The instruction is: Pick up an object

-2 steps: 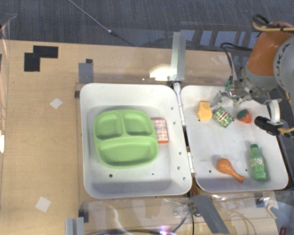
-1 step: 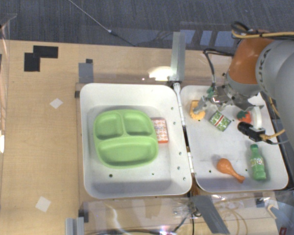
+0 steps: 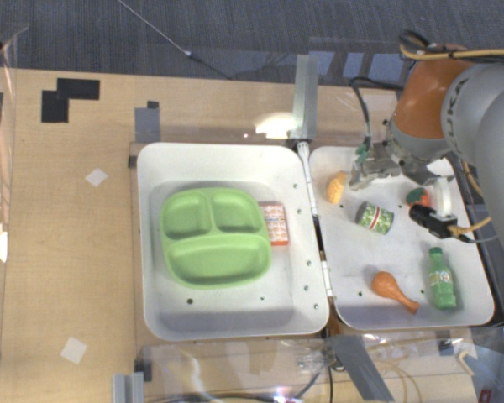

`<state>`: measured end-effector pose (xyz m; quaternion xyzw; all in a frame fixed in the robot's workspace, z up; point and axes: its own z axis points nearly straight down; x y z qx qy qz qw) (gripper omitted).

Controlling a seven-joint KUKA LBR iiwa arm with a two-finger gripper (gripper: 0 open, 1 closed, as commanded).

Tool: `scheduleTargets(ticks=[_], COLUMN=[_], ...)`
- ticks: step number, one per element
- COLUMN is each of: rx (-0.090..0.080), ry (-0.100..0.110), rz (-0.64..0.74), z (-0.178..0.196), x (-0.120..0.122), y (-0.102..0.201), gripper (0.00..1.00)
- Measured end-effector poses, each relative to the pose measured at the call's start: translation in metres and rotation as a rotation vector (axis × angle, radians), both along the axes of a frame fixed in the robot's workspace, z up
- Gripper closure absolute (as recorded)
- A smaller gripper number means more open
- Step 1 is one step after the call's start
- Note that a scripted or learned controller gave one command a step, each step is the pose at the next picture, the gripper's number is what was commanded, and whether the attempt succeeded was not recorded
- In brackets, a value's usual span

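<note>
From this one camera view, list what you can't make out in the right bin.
- Gripper: small, dark and blurred; finger gap unreadable, contact with the green can unclear.
- Orange-and-green item: partly behind arm hardware; identity unclear.
- Yellow item: too small to identify.
- Green bottle: label unreadable.

Arm point(image 3: 479, 99): big rounded grey housing w/ smooth matte shell, orange band point(image 3: 424, 99) just above the wrist, dome-shaped, glossy. Below the band a darker grey wrist section. Gripper point(image 3: 371, 168): small metallic grey block, pale greenish bits on its body, detail too small to read. Cables: yellow/tan lines run over top of the orange band, black hoses loop alongside; a thin black cable drops down beside the gripper body. No markings or screws legible at this res.
</note>
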<state>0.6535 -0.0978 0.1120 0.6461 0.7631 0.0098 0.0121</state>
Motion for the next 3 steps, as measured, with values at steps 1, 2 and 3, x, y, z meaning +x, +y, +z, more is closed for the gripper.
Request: scheduleTargets(ticks=[1,2,3], rx=[0.000,-0.002,0.004], ry=[0.000,0.023,0.022], rz=[0.000,-0.007,-0.279], z=[0.000,-0.024,-0.023], x=[0.000,-0.045,0.012], y=[0.000,-0.085,-0.087], gripper=[0.00,0.00,0.00])
